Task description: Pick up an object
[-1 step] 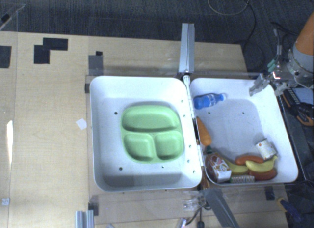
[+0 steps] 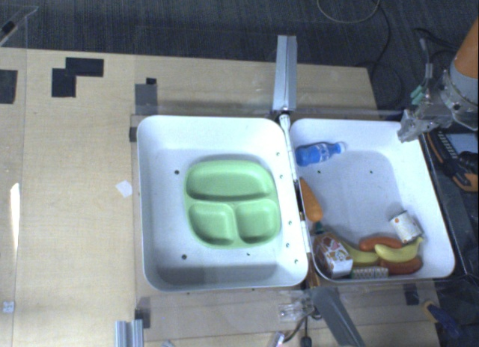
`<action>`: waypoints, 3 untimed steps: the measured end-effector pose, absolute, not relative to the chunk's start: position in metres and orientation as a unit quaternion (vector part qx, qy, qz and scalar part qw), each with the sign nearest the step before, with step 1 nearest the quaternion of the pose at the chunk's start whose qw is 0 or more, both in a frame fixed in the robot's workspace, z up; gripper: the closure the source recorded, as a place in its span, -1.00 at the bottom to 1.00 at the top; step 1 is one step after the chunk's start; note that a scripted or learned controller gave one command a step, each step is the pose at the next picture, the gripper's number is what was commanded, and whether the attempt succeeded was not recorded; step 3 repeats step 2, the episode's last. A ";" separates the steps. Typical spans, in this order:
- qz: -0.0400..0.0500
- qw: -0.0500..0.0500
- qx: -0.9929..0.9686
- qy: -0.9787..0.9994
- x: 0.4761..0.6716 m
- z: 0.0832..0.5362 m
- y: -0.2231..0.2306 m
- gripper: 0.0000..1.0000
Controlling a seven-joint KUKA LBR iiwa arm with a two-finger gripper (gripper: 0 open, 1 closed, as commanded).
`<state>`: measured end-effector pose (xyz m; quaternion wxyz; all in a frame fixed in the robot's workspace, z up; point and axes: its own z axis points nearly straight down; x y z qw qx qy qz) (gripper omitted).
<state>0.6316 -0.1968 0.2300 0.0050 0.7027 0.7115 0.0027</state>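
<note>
The right bin holds several objects. A blue bottle lies on its side near the far left corner. An orange carrot-like piece rests against the left wall. Along the near wall sit a red-and-white packet, a yellow banana over a red sausage-like piece, and a small white can. My gripper hangs over the far right corner of this bin, well apart from every object, with nothing seen in it.
The left bin holds a green three-compartment tray. A metal post stands behind the divider between the bins. Cables lie on the dark floor at the back right. Bare bin floor shows in the middle of the right bin.
</note>
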 end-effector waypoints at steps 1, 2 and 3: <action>0.002 0.004 0.646 0.763 0.662 0.224 -0.163 1.00; 0.002 0.004 0.613 0.790 0.638 0.343 -0.130 1.00; 0.002 0.004 0.613 0.790 0.638 0.343 -0.130 1.00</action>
